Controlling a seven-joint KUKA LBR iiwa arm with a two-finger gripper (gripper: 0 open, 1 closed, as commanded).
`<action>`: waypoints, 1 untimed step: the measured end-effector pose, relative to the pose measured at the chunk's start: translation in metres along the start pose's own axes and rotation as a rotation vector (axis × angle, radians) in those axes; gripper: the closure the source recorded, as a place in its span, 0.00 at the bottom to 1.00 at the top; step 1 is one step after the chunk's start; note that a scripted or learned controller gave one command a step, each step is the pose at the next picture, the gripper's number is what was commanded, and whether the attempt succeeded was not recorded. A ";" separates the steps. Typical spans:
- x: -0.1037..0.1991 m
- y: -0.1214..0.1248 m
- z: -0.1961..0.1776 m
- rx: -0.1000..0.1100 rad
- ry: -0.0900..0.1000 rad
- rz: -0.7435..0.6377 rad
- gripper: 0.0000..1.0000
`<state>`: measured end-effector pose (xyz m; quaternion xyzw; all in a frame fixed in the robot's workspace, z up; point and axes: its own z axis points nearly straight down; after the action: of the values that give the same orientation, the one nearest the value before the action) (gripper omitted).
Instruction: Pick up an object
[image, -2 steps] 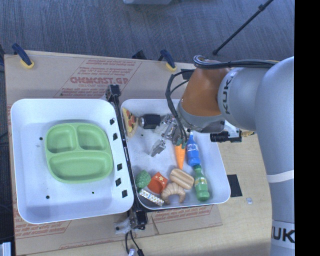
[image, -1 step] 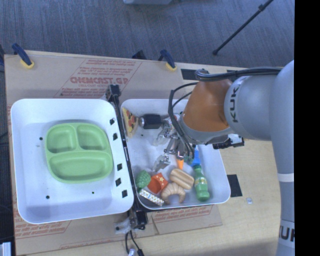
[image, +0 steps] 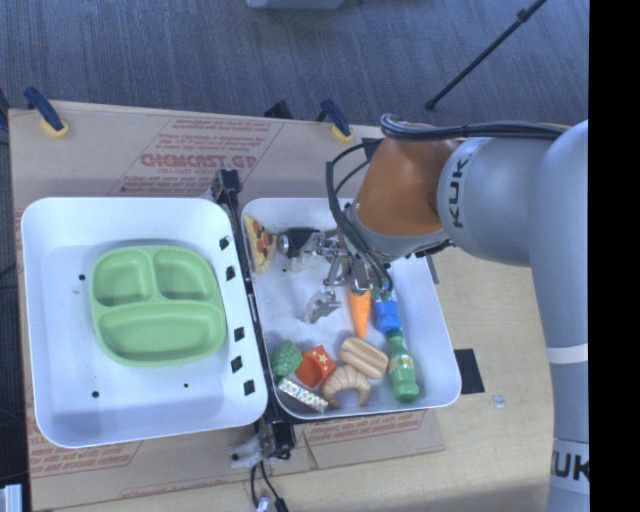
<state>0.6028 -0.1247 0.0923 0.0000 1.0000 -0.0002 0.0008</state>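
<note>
Hovering low over the right bin (image: 300, 215), end effector (image: 345, 268); finger state impossible to tell. Just below it, a carrot (image: 359, 312) beside a blue bottle (image: 386, 315); farther below, a hot dog (image: 363, 357), croissant (image: 346, 381) and green bottle (image: 402, 368). Far left, a green plate (image: 157, 303) in the other bin (image: 60, 225).

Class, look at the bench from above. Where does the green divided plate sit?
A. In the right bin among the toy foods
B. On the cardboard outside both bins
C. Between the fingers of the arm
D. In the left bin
D: the green divided plate lies flat on the floor of the left bin, while the toy foods such as the carrot lie in the right bin.
</note>
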 end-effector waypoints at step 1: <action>0.046 -0.002 0.000 0.000 0.002 -0.133 0.00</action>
<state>0.5573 -0.1270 0.0919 -0.0667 0.9978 0.0000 -0.0004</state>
